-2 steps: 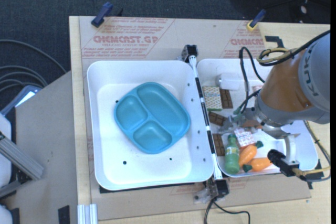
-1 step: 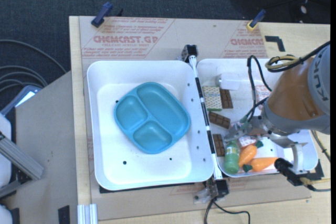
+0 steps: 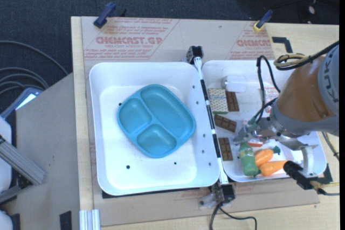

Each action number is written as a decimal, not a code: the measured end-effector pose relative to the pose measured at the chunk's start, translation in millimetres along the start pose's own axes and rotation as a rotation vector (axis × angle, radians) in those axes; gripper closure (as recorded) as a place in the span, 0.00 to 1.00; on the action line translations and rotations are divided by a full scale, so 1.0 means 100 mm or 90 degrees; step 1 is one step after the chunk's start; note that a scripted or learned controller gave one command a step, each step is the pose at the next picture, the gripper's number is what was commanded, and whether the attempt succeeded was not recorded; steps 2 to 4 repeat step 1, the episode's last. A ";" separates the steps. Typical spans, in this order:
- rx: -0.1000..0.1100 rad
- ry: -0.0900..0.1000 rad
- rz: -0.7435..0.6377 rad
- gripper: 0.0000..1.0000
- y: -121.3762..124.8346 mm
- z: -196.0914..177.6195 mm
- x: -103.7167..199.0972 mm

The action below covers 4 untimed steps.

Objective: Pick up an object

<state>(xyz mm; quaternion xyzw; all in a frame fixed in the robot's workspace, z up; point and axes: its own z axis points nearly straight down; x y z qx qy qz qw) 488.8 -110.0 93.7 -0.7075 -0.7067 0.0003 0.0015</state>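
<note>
A blue three-compartment plate [image 3: 156, 120] lies in the left bin [image 3: 108, 89]. In the right bin [image 3: 237, 68] lie brown chocolate-bar pieces [image 3: 225, 123], a checkered packet [image 3: 217, 99], a white block [image 3: 241, 84], a green toy [image 3: 248, 161] and orange carrot-like toys [image 3: 265, 159]. My gripper [image 3: 252, 134] hangs low over the right bin, just above the green and orange toys; the arm's wrist hides its fingertips.
The grey arm with its orange band [image 3: 307, 97] covers the right half of the right bin. A black cable [image 3: 261, 81] loops over that bin. Clamps [image 3: 103, 15] sit on the bench's far edge. A black divider rail [image 3: 207, 110] runs between the bins.
</note>
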 end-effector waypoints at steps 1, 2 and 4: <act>-0.002 0.000 -0.001 1.00 0.25 -0.91 0.68; -0.002 0.000 -0.001 1.00 0.25 -0.91 0.68; -0.002 0.000 -0.001 1.00 0.25 -0.91 0.68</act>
